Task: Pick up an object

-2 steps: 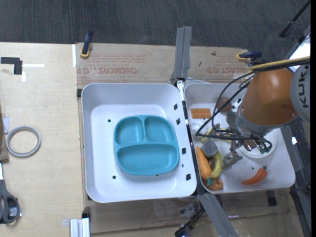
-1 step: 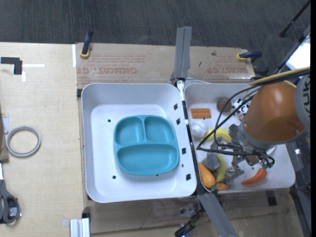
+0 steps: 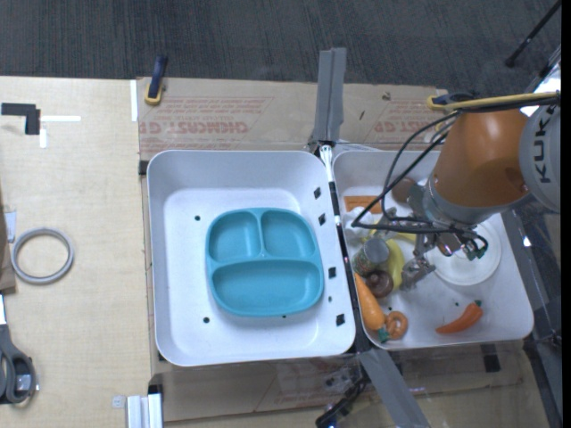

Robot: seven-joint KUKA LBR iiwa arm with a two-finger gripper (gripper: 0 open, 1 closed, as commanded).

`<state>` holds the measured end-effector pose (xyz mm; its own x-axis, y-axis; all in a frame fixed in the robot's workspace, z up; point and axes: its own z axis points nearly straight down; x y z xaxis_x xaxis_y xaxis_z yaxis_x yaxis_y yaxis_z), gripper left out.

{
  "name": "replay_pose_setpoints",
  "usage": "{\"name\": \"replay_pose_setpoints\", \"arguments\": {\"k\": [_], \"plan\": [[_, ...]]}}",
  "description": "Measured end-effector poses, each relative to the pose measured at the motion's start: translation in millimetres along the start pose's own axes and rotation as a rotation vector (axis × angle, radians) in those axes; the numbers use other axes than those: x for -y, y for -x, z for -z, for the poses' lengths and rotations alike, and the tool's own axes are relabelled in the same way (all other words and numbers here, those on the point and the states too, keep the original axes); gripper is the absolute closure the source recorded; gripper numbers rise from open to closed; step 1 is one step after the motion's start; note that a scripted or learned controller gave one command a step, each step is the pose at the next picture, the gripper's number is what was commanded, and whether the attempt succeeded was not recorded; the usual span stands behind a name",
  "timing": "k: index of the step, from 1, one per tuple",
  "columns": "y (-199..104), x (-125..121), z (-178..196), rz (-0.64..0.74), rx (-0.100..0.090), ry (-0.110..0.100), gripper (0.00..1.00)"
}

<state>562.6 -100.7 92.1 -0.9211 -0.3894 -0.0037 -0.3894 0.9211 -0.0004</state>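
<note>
My gripper (image 3: 415, 267) hangs low over the left middle of the right bin (image 3: 513, 328), under the arm's orange band (image 3: 482, 159). Right beside it on the left lies a cluster of toy food: a yellow piece (image 3: 397, 250), a grey-green piece (image 3: 372, 253) and a dark brown round piece (image 3: 381, 282). An orange carrot (image 3: 368, 303) lies along the bin's left wall. A small orange round piece (image 3: 393, 325) sits at the front. An orange chili pepper (image 3: 459, 317) rests at the front right. Nothing visibly sits in the gripper.
The left bin (image 3: 169, 239) holds a blue divided plate (image 3: 265, 262). A white disc (image 3: 466, 264) lies right of the gripper, and an orange strip (image 3: 360, 202) at the bin's back left. Black cables loop around the wrist. A grey ring (image 3: 40, 255) lies on the bench.
</note>
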Motion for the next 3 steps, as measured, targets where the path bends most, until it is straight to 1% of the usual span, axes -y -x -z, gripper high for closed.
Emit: {"name": "replay_pose_setpoints", "arguments": {"k": [1, 2, 3], "plan": [[-7, -8, 0, -0.118, -0.001, 0.000, 0.00], [-5, -7, 10, -0.116, 0.003, -0.002, 1.00], [50, -68, 100, -0.031, 0.001, 0.000, 1.00]]}}
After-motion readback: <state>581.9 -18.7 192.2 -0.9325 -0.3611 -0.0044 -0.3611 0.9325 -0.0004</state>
